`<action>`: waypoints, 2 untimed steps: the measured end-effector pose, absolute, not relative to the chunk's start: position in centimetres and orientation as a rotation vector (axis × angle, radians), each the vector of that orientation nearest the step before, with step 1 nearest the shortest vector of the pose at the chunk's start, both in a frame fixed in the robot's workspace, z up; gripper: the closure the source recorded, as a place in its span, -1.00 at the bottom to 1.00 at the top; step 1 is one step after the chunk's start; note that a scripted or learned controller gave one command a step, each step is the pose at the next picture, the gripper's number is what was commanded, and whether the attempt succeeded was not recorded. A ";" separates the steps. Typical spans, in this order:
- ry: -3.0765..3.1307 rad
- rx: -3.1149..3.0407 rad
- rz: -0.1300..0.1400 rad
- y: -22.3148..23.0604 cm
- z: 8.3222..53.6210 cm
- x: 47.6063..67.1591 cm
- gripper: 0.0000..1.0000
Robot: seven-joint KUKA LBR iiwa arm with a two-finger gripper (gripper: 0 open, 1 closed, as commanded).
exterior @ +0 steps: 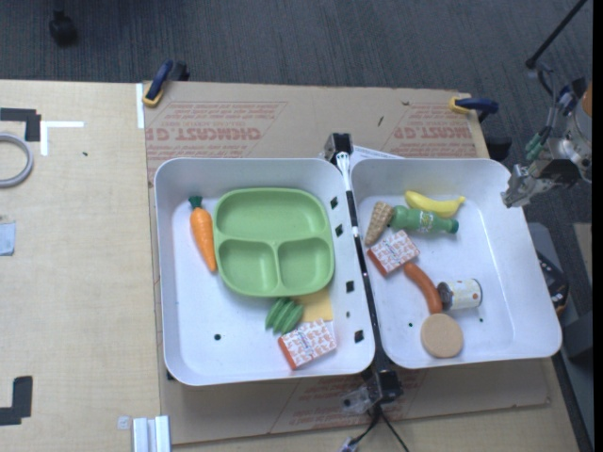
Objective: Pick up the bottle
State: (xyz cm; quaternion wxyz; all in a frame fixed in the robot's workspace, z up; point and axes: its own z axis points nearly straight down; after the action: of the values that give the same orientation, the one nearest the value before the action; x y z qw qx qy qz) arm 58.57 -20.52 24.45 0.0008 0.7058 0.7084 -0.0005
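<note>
The bottle (426,220) is green with a pale label and lies on its side in the back part of the right bin (513,281), just below a yellow banana (433,201). Its cap end points left toward a waffle cone (378,220). My gripper (518,190) hangs at the far right, over the bin's back right rim, about a hand's width right of the bottle and apart from it. It carries nothing that I can see.
Also in the right bin are a red-and-white box (393,251), a sausage (423,285), a small can (463,295) and a round cookie (441,336). The left bin (179,299) holds a green divided plate (274,242), a carrot (203,236), a leafy green and another box (307,343).
</note>
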 end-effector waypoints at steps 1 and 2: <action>1.965 2.450 -0.001 -22.2 19.6 50.3 1.00; 1.900 2.503 -0.001 -16.0 23.2 47.8 1.00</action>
State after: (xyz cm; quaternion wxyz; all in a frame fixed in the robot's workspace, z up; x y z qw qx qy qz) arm 47.80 -16.02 23.23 -0.0004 0.7966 0.6045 -0.0003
